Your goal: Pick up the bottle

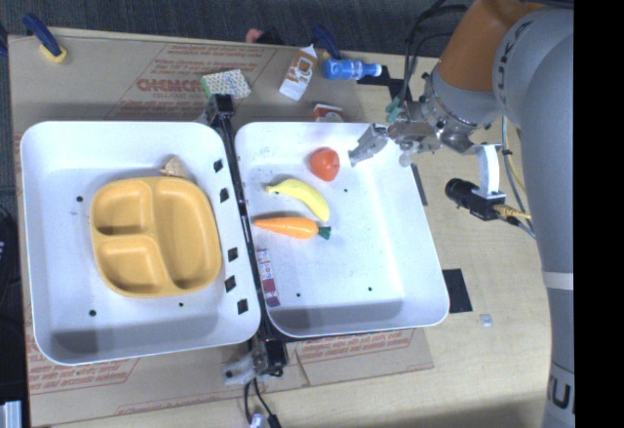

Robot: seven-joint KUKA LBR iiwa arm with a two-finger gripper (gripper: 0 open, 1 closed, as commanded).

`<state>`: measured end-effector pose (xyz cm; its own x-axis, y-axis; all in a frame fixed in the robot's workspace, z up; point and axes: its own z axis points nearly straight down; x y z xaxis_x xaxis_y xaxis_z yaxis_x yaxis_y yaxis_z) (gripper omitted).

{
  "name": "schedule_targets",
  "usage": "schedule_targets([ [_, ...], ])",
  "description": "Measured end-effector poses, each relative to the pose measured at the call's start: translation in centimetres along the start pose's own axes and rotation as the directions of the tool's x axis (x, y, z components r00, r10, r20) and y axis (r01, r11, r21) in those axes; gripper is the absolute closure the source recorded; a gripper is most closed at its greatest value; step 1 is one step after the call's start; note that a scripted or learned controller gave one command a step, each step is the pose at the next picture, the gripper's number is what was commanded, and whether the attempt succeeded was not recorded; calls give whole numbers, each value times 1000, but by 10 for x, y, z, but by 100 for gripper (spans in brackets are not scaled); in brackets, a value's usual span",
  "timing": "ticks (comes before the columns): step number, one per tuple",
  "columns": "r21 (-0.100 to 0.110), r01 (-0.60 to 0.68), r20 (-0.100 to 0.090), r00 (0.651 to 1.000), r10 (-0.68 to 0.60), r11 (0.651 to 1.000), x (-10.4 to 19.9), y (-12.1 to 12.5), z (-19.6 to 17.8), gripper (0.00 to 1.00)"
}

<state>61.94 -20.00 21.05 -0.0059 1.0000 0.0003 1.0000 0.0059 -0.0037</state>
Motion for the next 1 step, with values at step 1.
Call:
schedule_targets([
  [1,2,-131,-1,991,131,991,63,31,120,0],
])
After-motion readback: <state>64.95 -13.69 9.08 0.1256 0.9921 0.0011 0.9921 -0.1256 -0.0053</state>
